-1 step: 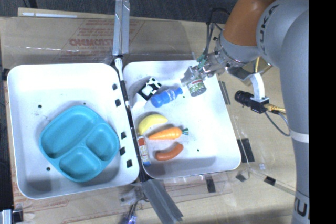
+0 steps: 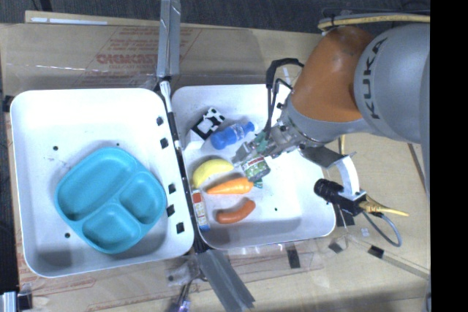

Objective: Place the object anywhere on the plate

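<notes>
The blue divided plate (image 2: pixel 110 199) lies in the left bin (image 2: pixel 44 120). Over the middle of the right bin (image 2: pixel 311 219) my gripper (image 2: pixel 250 156) hangs low, reaching in from the right. Just under its tip is a small green patterned packet (image 2: pixel 257 169); whether it is gripped is unclear. Around the tip lie a yellow fruit (image 2: pixel 209 172), an orange carrot (image 2: pixel 229 186), a reddish sausage (image 2: pixel 234 212) and a blue bottle (image 2: pixel 232 134).
A black-and-white object (image 2: pixel 208 122) sits at the back of the right bin. A red-and-white tube (image 2: pixel 198 207) lies against that bin's left wall. The grey divider bar (image 2: pixel 168 40) stands between the bins. Cables (image 2: pixel 365 210) trail right of the bin.
</notes>
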